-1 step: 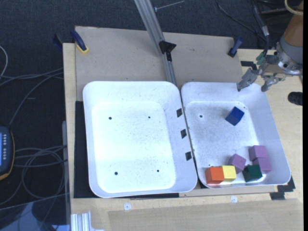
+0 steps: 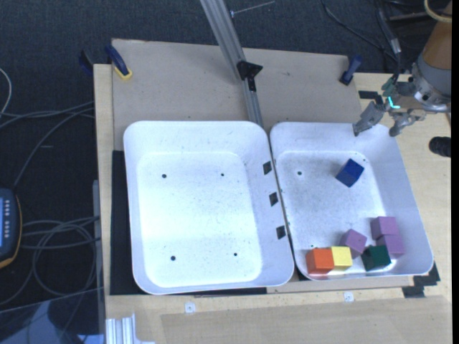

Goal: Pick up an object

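End effector [image 2: 383,120] is seen with fingers spread apart, nothing between them, above the right bin's [image 2: 409,192] far rim. A blue cube [image 2: 350,172] lies alone inside; it could be nudged aside if the descent is misaligned.

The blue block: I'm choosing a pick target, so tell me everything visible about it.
The blue block is a small, solid-looking cube, dark blue with a matte face, turned at an angle to the bin walls. It rests alone on the floor of the right bin, in the far half, touching no other block. The hand is above the bin's far rim, fingers spread, apart from it.
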`<state>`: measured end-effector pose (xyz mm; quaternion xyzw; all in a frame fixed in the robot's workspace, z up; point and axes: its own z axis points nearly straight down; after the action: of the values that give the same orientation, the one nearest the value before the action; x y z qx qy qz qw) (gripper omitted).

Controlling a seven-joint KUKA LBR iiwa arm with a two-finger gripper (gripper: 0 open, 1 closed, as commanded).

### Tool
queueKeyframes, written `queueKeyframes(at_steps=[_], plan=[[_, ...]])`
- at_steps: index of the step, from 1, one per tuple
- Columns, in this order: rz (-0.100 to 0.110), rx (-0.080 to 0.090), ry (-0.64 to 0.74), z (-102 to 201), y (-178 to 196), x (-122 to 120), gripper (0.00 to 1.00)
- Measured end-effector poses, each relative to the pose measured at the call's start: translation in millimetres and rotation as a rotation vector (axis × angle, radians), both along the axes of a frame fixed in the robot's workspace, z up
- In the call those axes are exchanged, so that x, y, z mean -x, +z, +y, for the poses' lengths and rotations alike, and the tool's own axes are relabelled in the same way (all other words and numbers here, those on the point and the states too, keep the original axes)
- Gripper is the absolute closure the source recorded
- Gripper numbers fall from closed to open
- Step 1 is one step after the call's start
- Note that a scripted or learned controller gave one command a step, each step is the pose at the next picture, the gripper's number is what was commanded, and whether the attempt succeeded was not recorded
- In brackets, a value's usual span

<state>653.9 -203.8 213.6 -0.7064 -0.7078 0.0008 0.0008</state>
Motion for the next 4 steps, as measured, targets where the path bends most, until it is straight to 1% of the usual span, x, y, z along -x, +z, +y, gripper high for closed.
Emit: queueKeyframes(at_steps=[2, 3, 4], plan=[[0.004, -0.001, -0.001, -2.5, -85.3, 5.6, 0.00], [0.002, -0.001, 0.000, -1.8, -115.4, 5.6, 0.00], [-0.004, 0.001, 0.001, -1.9, -101.2, 3.8, 1.00]])
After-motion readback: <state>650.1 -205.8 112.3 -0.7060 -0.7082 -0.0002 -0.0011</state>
